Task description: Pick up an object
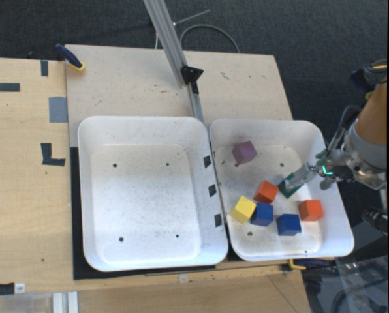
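Observation:
The right bin [312, 134] holds several small blocks: a purple block [244, 152] near its back, an orange block [266, 191], a yellow block [243, 208], a blue block [262, 214], a second blue block [288, 224] and a second orange block [310, 209]. My gripper [291, 184] reaches in from the right, low over the bin. Its tip is at a small dark green piece [288, 189] just right of the first orange block. Whether the gripper touches that piece is too small to tell.
The left bin [90, 132] lies beside the right one, and their rims meet at the middle. A slanted metal rail [168, 31] crosses the back of the bench. The grey arm [367, 142] stands at the right edge.

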Motion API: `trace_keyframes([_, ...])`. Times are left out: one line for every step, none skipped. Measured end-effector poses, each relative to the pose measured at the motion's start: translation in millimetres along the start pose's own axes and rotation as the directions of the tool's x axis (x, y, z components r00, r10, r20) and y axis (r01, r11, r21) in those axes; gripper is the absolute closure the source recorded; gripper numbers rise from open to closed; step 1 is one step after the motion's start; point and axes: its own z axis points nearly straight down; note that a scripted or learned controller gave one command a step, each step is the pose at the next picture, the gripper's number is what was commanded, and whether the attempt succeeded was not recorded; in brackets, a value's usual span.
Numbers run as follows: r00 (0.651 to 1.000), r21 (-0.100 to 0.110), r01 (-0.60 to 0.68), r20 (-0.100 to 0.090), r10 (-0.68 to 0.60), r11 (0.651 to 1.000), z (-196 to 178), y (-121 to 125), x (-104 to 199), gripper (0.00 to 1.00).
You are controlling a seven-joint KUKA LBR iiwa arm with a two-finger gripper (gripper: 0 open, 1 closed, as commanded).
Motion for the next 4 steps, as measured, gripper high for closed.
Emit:
trace_keyframes([1.000,-0.004,0.002,0.001,-0.002,1.000,-2,1,0,0.00])
trace_keyframes([1.000,0.002,0.001,0.000,-0.001,1.000,56,7,8,0.00])
trace_keyframes([1.000,-0.008,-0.001,0.001,0.001,1.000,115,13,9,0.00])
trace_keyframes([1.000,-0.013,0.003,0.003,-0.003,1.000,142,16,9,0.00])
